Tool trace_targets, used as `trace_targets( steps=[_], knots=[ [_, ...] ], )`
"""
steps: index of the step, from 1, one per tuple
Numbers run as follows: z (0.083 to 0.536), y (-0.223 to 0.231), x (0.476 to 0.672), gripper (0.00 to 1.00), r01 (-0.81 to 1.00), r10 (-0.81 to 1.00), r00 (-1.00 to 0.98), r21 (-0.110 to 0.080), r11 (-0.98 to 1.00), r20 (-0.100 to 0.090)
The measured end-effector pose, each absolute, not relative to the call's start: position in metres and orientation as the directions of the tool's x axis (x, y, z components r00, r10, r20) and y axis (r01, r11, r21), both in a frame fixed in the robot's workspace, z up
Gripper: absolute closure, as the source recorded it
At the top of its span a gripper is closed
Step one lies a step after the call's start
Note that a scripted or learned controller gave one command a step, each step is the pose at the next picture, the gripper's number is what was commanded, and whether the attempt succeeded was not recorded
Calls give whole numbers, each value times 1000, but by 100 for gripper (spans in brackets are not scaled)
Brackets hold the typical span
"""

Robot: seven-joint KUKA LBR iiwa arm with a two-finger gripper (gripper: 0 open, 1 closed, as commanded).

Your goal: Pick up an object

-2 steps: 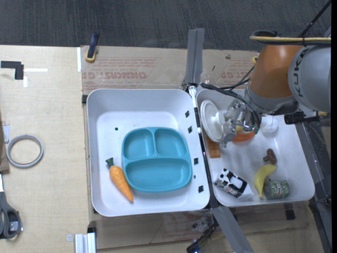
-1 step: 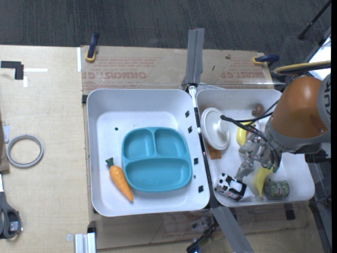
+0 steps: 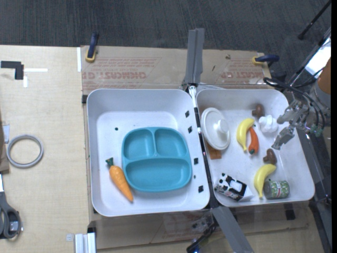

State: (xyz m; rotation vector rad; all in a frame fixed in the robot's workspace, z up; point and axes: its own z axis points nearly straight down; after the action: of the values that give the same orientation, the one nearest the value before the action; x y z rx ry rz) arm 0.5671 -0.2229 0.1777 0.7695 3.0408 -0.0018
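Camera view, right bin (image 3: 303, 165): my hand (image 3: 285, 126) poised at the far edge with fingers parted and holding nothing, presumably lining up on the loose items below, nearest being white piece (image 3: 267, 123), brown piece (image 3: 270, 156), banana (image 3: 263, 176).

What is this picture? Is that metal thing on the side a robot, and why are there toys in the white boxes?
Yes, that is a robot arm. A camera above the bench looks down on it. At the arm's end is its gripper, which works like a hand with two fingers. Here the fingers are spread apart, with nothing between them. Its job is to pick something up. The right bin holds pretend things: two bananas, a white lid, a small green can and more. The left bin holds a blue divided plate and a toy carrot beside it.
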Motion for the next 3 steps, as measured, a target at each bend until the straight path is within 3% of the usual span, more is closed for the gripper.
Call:
trace_targets(
  steps=[1,2,3],
  knots=[
    [93,-174,601,0,491,491,-871,1,871,-4],
    [92,-179,556,0,572,572,-820,1,820,-1],
    [102,-178,557,100,570,570,-822,2,822,-5]
  ],
)
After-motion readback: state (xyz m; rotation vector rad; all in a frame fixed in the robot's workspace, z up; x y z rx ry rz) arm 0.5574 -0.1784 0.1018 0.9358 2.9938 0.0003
